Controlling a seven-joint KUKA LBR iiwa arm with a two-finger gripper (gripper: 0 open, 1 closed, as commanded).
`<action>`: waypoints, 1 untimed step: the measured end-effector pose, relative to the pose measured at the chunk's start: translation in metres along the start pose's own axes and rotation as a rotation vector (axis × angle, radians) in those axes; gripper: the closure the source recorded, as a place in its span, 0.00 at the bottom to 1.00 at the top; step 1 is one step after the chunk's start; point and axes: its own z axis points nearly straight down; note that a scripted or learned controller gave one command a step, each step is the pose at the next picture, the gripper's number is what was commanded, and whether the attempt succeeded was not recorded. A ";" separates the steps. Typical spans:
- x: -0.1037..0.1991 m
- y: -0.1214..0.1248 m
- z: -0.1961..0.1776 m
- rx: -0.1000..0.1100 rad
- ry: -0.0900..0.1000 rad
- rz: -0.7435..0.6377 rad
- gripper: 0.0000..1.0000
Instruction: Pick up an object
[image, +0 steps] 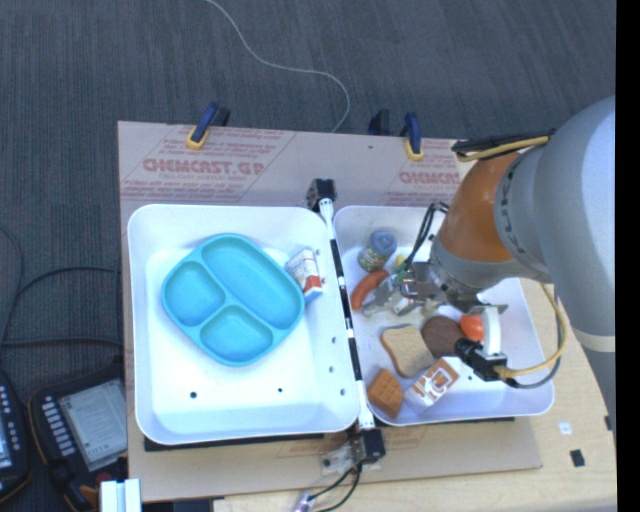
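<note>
- Two shallow white plastic bins, smooth w/ rounded corners, sit side by side on a brown cardboard-like sheet printed w/ red lettering; blue clamps (205, 122) on its far edge.
- Left bin (170, 400): a glossy light-blue divided tray (232, 298), oval-ish, 3 compartments, tilted diagonally. Just beside its right end, a small crumpled white/red packet (306, 270) near the bin's right wall.
- Right bin (530, 395): cluttered w/ toy food. Slice of tan bread (404, 348), flat, matte; round dark-brown cookie-like disc (440, 335) touching its right side; orange-brown nugget-shaped piece (385, 392) at near-left corner; small white/orange carton (434, 382) just beside it; red-orange sausage-like piece (366, 289) by the left wall; small jar w/ grey-blue lid (381, 243) toward the far side; small red/orange item (473, 325) right of the disc.
- Arm: grey, smooth, w/ orange band, reaches in from right, low over the right bin.
- Gripper (400, 293), metallic: sits between the red-orange piece and the bread, just above the bread's far edge; red-orange piece just to its left. Can't tell if its jaws are apart or together, or clamped on anything – too cluttered.
</note>
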 end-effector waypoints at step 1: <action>0.000 0.001 -0.011 -0.003 -0.002 -0.001 1.00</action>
